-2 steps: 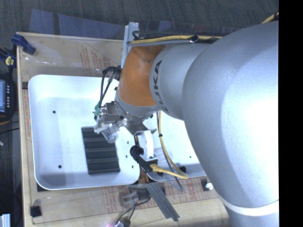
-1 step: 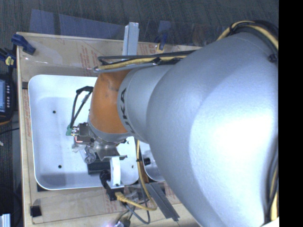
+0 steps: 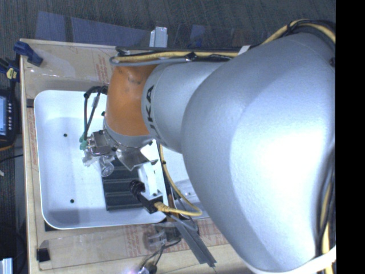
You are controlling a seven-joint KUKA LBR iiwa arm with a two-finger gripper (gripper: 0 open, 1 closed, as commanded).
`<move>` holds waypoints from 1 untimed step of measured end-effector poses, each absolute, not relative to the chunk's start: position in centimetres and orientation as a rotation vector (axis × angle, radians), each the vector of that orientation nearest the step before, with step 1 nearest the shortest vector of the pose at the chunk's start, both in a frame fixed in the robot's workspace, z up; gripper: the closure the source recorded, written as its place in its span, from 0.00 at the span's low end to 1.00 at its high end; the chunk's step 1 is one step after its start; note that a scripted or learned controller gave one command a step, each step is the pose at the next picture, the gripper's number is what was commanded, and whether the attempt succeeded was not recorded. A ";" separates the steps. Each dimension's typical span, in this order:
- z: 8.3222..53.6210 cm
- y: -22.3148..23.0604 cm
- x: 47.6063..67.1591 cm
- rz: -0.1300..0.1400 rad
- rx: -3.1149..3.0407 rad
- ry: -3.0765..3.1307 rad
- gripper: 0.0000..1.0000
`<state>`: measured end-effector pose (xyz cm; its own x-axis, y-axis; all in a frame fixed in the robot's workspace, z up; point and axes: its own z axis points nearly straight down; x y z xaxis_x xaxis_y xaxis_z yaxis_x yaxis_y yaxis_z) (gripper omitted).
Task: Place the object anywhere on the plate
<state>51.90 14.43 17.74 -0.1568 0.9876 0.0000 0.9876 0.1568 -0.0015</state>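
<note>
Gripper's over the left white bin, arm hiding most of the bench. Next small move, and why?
Probably a short straight lift of the gripper. It appears low over the floor of the shallow white bin, and the grey arm with the orange band covers that bin's right side and the bench beyond, so where to place cannot be judged until the view clears.

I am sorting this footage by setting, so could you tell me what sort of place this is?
Most likely a robotics lab workcell: a grey industrial arm with an orange band reaches over a shallow white bin on a bench, and a yellow cable runs along the arm.
</note>
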 end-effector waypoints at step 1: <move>13.2 10.8 56.2 0.006 -2.294 -2.144 1.00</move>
